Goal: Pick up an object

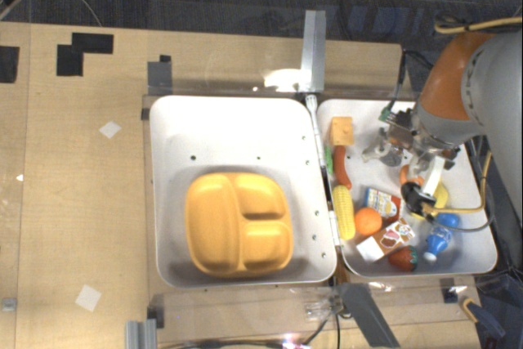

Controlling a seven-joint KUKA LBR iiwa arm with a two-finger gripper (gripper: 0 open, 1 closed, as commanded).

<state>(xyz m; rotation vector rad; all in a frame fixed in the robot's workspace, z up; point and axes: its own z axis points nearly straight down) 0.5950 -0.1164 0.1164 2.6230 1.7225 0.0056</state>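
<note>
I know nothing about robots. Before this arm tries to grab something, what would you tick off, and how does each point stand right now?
1. Gripper is above the right bin: ok.
2. Gripper is not already carrying something: cannot tell.
3. Things to pick are there: ok; corn, orange and blue bottle lie in that bin.
4. Room around a target: not ok; the orange sits packed against the corn and other toys.
5. Arm is clear of the left bin with its yellow tray: ok.
</note>
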